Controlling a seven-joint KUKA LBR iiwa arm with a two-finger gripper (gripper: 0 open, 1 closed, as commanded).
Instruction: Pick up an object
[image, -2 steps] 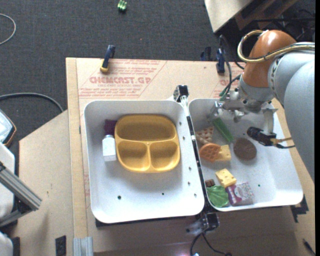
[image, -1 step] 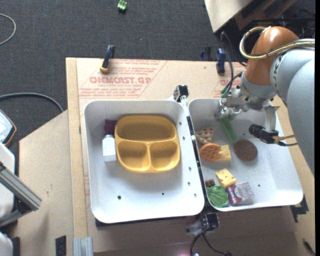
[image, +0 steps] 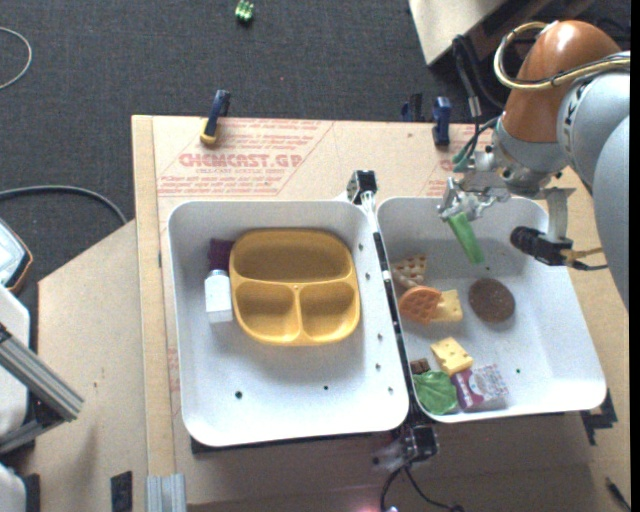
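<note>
My gripper (image: 457, 208) hangs over the far part of the right bin (image: 560, 345), near its back wall. It is shut on the top end of a green stick-shaped toy vegetable (image: 468, 242), which dangles tilted below the fingers, above the bin floor. Lying in the right bin are a waffle piece (image: 408, 270), an orange round slice (image: 420, 303), a pale cheese slab (image: 451, 305), a brown cookie (image: 491, 299), a yellow cheese wedge (image: 452, 354), a green leaf (image: 435, 392) and a pink packet (image: 486, 387).
The left bin (image: 190, 330) bears a yellow divided plate (image: 295, 285), a small white bottle (image: 218, 296) and a dark purple item (image: 220, 250). A black part of the arm (image: 535, 243) sticks out over the right bin's back right. Clamps (image: 214, 118) sit at the board's back edge.
</note>
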